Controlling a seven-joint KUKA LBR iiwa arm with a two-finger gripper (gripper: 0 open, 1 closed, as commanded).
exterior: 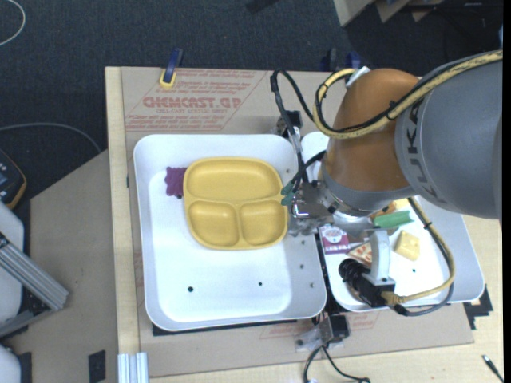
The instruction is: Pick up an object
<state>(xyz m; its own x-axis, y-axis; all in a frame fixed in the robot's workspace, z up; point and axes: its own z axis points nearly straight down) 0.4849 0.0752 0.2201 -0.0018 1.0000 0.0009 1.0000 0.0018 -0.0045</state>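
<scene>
Gripper [294,206] mid-frame beside yellow tray [234,202], can't tell its state tbh. Probably best to catch the tray's right rim squarely, then lift slow.

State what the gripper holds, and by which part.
Cannot be told: the gripper sits at the right rim of the yellow divided plate, but the contact is unclear.

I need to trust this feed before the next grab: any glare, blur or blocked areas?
Camera view: even, soft lighting; the yellow divided plate and left bin are sharp, with no strong glare; the arm covers much of the right bin, and the gripper is hard to make out at the plate's edge.
</scene>
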